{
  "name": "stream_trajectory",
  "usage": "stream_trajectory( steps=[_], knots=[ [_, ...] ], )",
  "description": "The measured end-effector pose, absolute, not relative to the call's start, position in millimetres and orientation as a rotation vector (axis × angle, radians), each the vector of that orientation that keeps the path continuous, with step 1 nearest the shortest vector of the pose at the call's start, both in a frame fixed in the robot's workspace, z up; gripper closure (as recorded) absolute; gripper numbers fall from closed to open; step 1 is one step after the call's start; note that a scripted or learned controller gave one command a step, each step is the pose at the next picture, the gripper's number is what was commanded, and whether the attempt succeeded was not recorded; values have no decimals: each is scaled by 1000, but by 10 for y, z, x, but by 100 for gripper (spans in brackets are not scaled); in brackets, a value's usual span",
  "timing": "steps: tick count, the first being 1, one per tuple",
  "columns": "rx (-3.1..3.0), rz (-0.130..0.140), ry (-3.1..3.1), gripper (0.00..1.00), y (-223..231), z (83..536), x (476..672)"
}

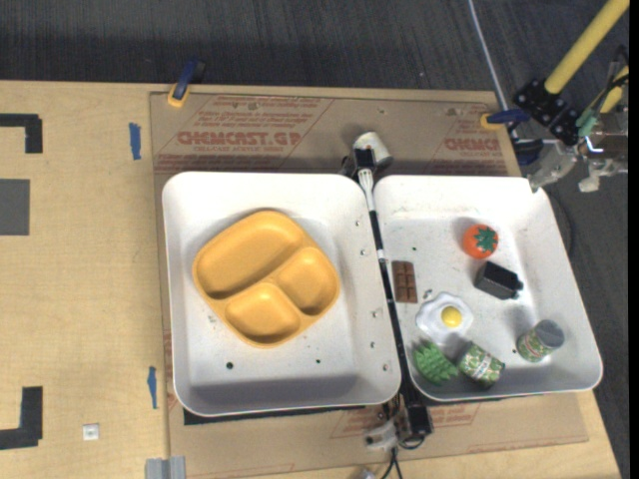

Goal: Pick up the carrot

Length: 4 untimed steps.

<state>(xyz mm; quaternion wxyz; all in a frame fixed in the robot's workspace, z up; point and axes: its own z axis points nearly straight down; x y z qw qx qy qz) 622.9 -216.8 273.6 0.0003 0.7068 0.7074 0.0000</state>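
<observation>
The carrot (pixel 480 239) is a short orange-red piece with a green top. It lies in the upper middle of the right white bin (pixel 574 297). My gripper (pixel 571 158) hangs outside that bin, just past its upper right corner, up and to the right of the carrot and well apart from it. Cables and dark brackets surround the gripper, and part of it is cut off by the frame's right edge.
The right bin also holds a black block (pixel 497 281), a brown chocolate bar (pixel 404 280), a fried egg (pixel 445 317), broccoli (pixel 432 362) and two small cans (pixel 480 365) (pixel 540 340). A yellow divided plate (pixel 265 275) lies in the left bin (pixel 185 208). A yellow rod (pixel 597 28) slants at the top right.
</observation>
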Motion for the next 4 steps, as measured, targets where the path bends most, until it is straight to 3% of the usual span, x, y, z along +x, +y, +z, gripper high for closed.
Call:
stream_trajectory(
  steps=[1,2,3,4],
  knots=[
    [2187,0,2256,0,-1669,1008,6334],
    [2183,3,2255,100,-1670,1124,6349],
    [2453,17,1941,100,-1775,917,5777],
    [2704,21,1566,100,-1523,916,5303]
  ],
)
